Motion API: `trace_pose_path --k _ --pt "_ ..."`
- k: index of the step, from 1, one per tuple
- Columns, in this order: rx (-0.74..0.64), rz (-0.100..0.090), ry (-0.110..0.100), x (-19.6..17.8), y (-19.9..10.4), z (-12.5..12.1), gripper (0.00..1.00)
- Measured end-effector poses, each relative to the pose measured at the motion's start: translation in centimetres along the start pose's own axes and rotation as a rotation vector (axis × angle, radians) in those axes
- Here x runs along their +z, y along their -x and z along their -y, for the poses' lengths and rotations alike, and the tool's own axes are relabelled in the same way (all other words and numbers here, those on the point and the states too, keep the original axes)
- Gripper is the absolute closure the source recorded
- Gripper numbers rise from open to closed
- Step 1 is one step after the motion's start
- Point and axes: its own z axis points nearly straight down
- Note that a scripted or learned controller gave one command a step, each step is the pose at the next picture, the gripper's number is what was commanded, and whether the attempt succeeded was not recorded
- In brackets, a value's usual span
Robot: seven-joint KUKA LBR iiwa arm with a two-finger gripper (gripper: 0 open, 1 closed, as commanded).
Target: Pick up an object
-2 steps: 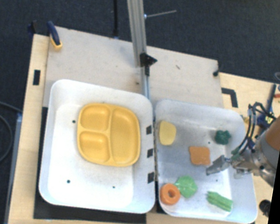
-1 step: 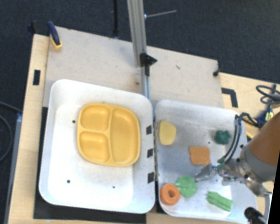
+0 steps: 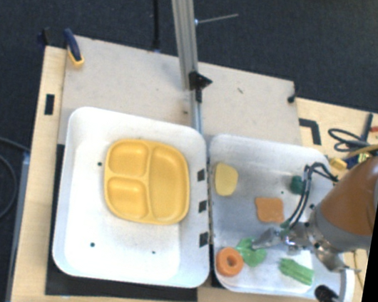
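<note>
The right bin [image 3: 258, 147] holds several small objects. A pale yellow oval piece [image 3: 225, 179] lies near its left wall and an orange-brown square piece [image 3: 269, 209] sits in the middle. An orange ring [image 3: 230, 262] rests at the front left. Beside it is a green leafy piece [image 3: 252, 255], and a green oblong piece [image 3: 296, 271] lies at the front right. A small teal object [image 3: 298, 183] sits towards the back right. My gripper [image 3: 267, 241] hangs low in this bin, pointing left, just above the green leafy piece. Nothing shows held in it.
The left bin [image 3: 73, 235] carries a yellow divided plate [image 3: 147, 181]. A metal post [image 3: 185, 30] rises behind the bins. The orange-banded arm [image 3: 350, 204] covers the right bin's right side. Cables [image 3: 350, 142] lie at the bench's right.
</note>
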Motion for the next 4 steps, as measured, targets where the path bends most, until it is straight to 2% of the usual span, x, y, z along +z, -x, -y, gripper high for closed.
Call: trace_pose_path --k 1,3,4 --pt "0.004 -0.001 0.005 -1.4 0.1 -0.2 1.0" --pt "-0.006 0.001 0.004 -13.9 -0.5 -0.3 1.0" --pt "-0.005 0.0 0.001 -16.5 -0.3 -0.5 1.0"
